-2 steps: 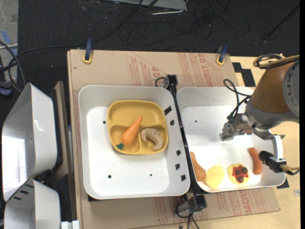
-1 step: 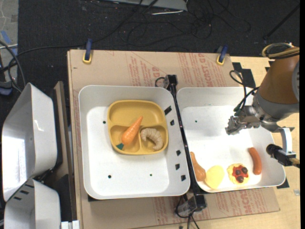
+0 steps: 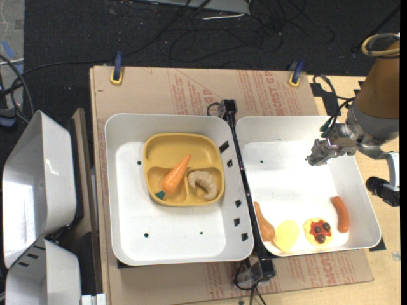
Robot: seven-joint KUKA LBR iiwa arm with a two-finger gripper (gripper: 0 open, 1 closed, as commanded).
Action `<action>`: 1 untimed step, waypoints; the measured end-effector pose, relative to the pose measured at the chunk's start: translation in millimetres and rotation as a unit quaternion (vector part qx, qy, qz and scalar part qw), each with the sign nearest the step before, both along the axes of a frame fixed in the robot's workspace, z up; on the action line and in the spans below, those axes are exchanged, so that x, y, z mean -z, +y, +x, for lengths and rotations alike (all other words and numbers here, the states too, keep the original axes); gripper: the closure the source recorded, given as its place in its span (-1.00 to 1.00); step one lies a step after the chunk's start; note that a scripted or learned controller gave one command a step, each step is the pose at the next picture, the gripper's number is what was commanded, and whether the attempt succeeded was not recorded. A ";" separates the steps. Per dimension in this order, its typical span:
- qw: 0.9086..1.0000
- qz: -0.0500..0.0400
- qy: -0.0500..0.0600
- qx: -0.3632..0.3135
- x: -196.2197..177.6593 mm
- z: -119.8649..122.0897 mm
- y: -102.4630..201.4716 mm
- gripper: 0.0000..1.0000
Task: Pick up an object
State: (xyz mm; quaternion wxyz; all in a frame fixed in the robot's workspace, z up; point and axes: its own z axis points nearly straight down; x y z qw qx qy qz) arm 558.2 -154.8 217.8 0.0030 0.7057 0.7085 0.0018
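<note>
A dark floor strewn with black cables surrounds a brown cardboard-covered bench (image 3: 191,94) held by two yellow clamps at its far edge, and on it sit two shallow white plastic bins side by side. The left bin (image 3: 127,234) holds a yellow sectioned plastic plate (image 3: 156,148); in the plate's lower compartments lie an orange toy carrot (image 3: 176,173), tilted with its tip toward the upper right, and just beside it a pale beige curled toy shrimp (image 3: 203,183). The right bin (image 3: 286,132) carries its objects along the near edge: an orange-tan toy drumstick (image 3: 262,223) at the left, touching or nearly touching a pale yellow round disc (image 3: 287,234), then a small yellow toy pizza slice with red and dark toppings (image 3: 318,230), and farther right a reddish-orange toy sausage (image 3: 342,213) lying roughly upright in the view. The grey arm with its orange band reaches in from the right, and its two-finger gripper (image 3: 316,157) hangs over the bare upper part of the right bin, well apart from the toys below; I cannot tell how it is set, and nothing is visibly held.
</note>
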 end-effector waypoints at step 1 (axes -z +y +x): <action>1.000 0.000 0.000 0.000 -43.4 1.4 -0.1 1.00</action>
